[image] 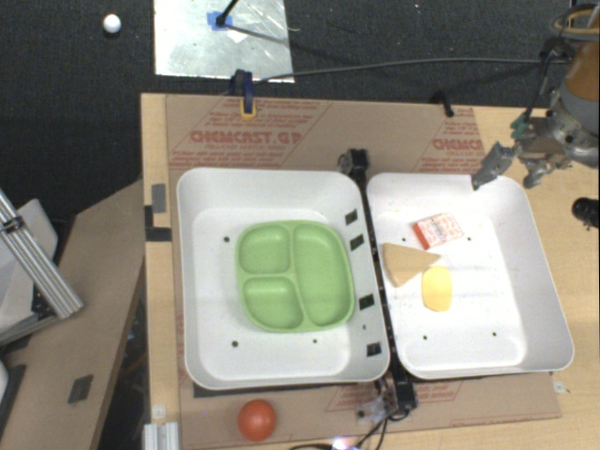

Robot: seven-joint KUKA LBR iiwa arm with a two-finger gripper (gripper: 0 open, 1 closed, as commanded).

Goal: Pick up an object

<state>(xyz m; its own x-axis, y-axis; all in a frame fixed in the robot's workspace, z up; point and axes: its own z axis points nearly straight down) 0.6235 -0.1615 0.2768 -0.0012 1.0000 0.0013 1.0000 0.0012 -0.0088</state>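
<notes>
The right bin (525, 279) holds a small red and white packet (438, 230), a tan wedge (407, 263) and a yellow block (437, 289) close together near its left side. My gripper (514, 167) hangs above the bin's far right corner, well away from those objects. Its two fingers are spread apart with nothing between them.
The left bin (211, 251) holds a green divided tray (294, 275). An orange ball (257, 419) lies on the cardboard in front of the bins. A foil sheet (222, 26) and a small white ball (112, 23) lie beyond the bench. A metal rail (33, 261) slants at far left.
</notes>
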